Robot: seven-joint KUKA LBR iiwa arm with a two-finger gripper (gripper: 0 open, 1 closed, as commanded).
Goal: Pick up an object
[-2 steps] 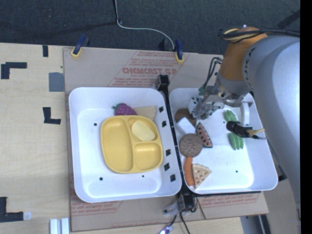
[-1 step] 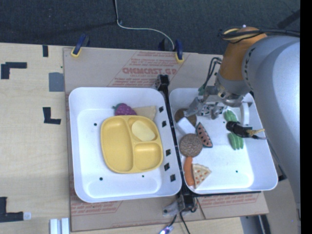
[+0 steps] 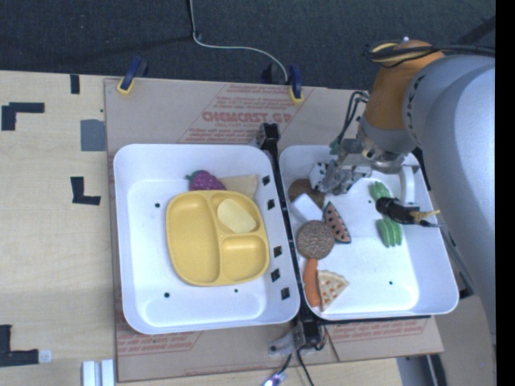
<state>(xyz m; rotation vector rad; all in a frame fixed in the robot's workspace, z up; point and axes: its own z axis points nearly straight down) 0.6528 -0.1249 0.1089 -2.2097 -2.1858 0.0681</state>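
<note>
**Jaws low over the right bin, grip unclear**

Jaws (image 3: 336, 175) hang in the right bin (image 3: 418, 292), near its upper left part; I cannot tell from here how they stand. Nearest them I see the white block (image 3: 306, 208), just below-left, with the watermelon slice (image 3: 336, 223) beside it. I judge the block light, stiff and a bit slick; I would take it across its short sides.

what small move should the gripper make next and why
Probably a short drop straight down. The gripper hangs over the upper left of the right bin, with nothing seen between its fingers, and a white block and a brown piece lie just below and to its left. A slight shift toward them first may help.
</note>
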